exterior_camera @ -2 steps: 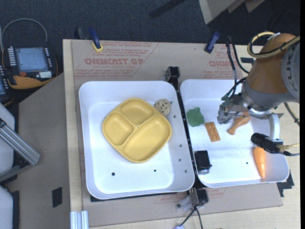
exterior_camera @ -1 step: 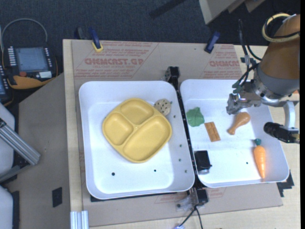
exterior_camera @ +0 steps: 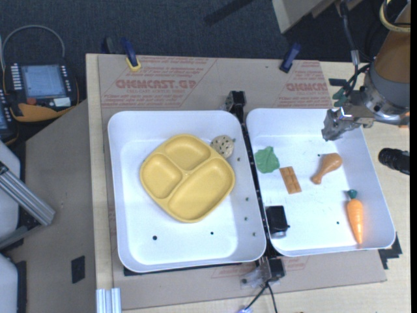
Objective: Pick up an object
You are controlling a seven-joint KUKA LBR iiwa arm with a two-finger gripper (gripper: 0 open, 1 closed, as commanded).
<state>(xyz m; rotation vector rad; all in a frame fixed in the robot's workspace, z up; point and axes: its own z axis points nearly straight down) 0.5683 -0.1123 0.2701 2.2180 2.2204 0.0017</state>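
The right bin [exterior_camera: 306, 240] holds a green leafy piece [exterior_camera: 266, 160], a tan cracker strip [exterior_camera: 290, 179], a brown drumstick [exterior_camera: 326, 167], an orange carrot [exterior_camera: 356, 218] and a small black block [exterior_camera: 276, 218]. My gripper [exterior_camera: 333, 128] hangs over the bin's far right part, just above and behind the drumstick, with nothing seen between its fingers. In the left bin [exterior_camera: 130, 233] a yellow divided plate [exterior_camera: 187, 176] lies, and a speckled cookie [exterior_camera: 223, 145] rests at its far right edge.
Both bins sit on a cardboard sheet [exterior_camera: 163, 77] held by blue clamps [exterior_camera: 132, 54]. A black bracket [exterior_camera: 235, 100] stands between the bins at the back. A pendant with a screen [exterior_camera: 40, 87] lies off the bench to the left.
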